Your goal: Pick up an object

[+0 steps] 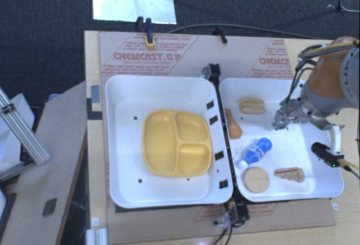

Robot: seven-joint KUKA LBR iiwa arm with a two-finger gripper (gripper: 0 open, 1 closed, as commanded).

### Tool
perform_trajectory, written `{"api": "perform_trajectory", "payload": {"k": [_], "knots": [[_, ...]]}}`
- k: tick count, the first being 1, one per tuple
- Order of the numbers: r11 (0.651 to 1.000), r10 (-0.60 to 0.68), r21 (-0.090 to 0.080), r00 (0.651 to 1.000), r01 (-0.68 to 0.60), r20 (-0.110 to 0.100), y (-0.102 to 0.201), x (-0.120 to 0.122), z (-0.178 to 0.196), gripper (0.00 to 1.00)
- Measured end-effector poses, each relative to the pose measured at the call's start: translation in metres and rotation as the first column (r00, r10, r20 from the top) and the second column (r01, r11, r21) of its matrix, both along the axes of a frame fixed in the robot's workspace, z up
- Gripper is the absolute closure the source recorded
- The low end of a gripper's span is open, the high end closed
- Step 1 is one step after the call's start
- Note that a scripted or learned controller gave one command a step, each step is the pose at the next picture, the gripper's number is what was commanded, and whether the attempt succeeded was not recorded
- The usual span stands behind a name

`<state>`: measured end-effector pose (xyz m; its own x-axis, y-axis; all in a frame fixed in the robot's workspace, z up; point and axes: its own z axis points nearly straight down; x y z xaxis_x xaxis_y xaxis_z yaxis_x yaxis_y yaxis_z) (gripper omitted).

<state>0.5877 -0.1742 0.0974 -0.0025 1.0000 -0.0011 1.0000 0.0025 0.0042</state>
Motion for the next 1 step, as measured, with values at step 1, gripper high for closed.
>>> {"api": "perform_trajectory", "payload": {"k": [1], "knots": [[1.0, 0.001, -0.001, 1.0, -0.001, 0.004, -0.0017, 0.0049, 0.0646, 1.0]]}}
